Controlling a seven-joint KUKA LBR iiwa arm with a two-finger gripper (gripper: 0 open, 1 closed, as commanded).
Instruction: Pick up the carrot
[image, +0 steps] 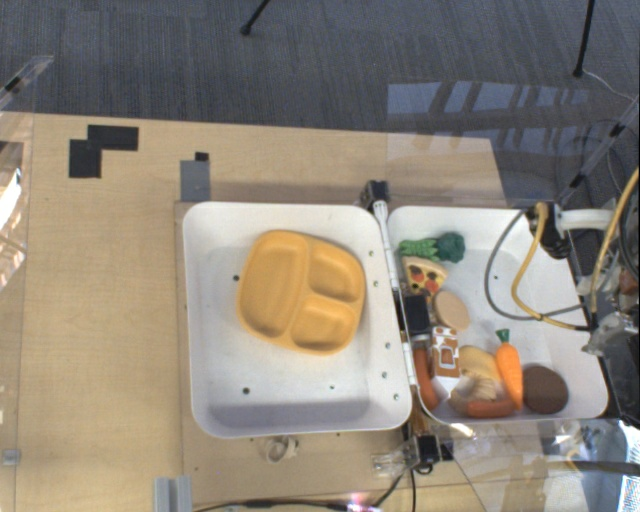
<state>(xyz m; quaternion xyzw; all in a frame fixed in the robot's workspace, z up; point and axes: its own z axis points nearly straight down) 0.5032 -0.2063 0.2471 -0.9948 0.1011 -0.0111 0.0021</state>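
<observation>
The carrot (511, 373) is orange with a small green top and lies lengthwise in the right bin (560, 290), near its front right corner, green end pointing to the back. A beige toy (478, 364) touches its left side and a brown oval piece (545, 388) sits just to its right. Nothing covers the carrot from above.
More toy food crowds the right bin's left side: green broccoli (436, 247), a pizza slice (422, 275), a tan disc (452, 310), red sausages (485, 408). The left bin (215, 400) holds a yellow divided plate (300, 290). Yellow and black cables (530, 275) loop over the right bin's back right.
</observation>
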